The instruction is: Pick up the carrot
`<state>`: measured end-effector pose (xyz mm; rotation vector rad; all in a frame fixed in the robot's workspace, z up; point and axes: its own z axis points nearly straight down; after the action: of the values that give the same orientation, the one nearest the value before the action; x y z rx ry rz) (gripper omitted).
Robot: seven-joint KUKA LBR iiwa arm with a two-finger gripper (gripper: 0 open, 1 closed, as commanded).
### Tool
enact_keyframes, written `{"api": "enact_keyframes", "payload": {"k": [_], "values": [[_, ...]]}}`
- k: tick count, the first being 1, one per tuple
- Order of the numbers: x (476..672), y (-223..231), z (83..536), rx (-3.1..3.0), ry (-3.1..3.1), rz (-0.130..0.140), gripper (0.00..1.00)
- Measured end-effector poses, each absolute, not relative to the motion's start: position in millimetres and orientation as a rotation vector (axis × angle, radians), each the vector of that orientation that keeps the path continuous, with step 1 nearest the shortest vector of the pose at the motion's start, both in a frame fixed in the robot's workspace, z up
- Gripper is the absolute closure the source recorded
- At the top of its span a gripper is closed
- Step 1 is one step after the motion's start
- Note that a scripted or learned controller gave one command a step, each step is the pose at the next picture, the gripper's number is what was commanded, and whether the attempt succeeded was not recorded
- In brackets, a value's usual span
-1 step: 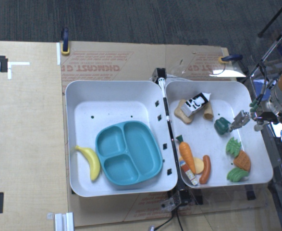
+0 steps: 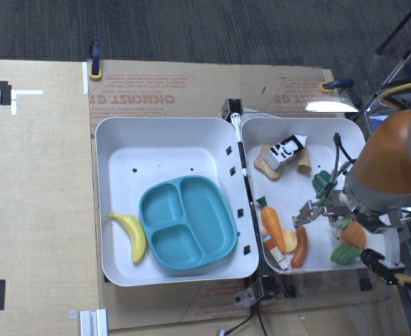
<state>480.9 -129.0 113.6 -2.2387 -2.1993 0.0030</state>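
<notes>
Carrot [image 2: 272,228] lies at seven o'clock in the right bin [image 2: 317,126], leafy end up. The tool [image 2: 309,213] hovers just beside it at three o'clock — jaws open, empty. A clean grasp means closing across the middle, though a sausage [image 2: 300,246] and a marker [image 2: 276,253] crowd the lower end.

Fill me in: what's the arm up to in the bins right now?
The KUKA arm reaches in over the right bin, its gripper low beside the carrot and nothing between its fingers. The carrot lies on the bin floor next to a sausage, not yet picked up. The left bin holds a teal divided tray and a banana.
</notes>
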Motion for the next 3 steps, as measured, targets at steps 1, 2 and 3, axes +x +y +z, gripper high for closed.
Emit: {"api": "enact_keyframes", "payload": {"k": [1, 2, 3], "values": [[479.0, -51, 191, -2.257, -2.185, 0.002, 0.00], [491.0, -99, 91, -2.312, -2.127, 0.002, 0.00], [478.4, -95, 91, -2.387, -2.040, 0.000, 0.00]]}}
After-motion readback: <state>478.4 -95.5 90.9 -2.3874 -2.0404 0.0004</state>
